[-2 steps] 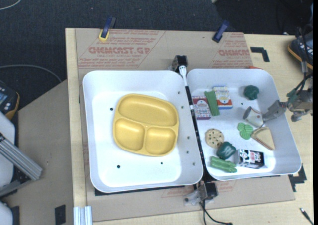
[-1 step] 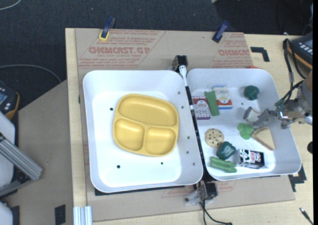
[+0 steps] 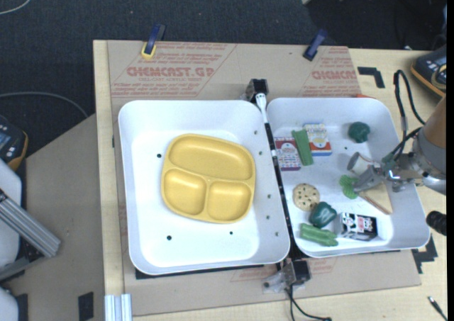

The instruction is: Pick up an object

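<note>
**Reaching low over the right bin's clutter**

Brown cardboard is lining the bench under both shallow white bins. I am working my two-finger gripper [image 3: 358, 174] in the right bin [image 3: 383, 110], fingers apart, hovering beside a small green leafy piece [image 3: 348, 186]. Neighbours are crowding it, so I risk nudging it away. Its long axis is unclear.

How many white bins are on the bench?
2. The left bin holds a yellow divided tray. The right bin sits touching it on the right, with small toy foods inside and the gripper reaching in.
</note>
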{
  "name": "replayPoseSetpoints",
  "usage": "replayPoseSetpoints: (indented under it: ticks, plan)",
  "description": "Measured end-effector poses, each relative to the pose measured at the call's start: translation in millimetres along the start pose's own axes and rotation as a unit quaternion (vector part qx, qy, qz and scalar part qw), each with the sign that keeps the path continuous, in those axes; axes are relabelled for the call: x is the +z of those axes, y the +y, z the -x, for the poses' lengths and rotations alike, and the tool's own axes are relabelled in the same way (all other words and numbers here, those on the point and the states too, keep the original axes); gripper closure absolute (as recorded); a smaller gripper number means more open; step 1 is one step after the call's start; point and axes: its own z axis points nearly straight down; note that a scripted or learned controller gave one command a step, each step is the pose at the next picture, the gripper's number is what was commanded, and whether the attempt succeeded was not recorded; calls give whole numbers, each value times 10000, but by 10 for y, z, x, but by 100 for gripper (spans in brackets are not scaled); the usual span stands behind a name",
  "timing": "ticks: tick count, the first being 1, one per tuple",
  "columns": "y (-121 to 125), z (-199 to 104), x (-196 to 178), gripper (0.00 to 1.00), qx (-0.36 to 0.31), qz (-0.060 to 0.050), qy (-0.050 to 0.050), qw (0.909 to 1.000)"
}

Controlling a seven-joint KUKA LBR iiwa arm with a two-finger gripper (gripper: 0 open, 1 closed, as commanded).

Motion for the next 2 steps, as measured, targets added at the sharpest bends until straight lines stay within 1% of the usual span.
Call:
replayPoseSetpoints:
  ticks: [1,2]
  plan:
    - [15,15,496,0,2,48,-38,10000]
    - [42,31,341,100,5,99,-58,9999]
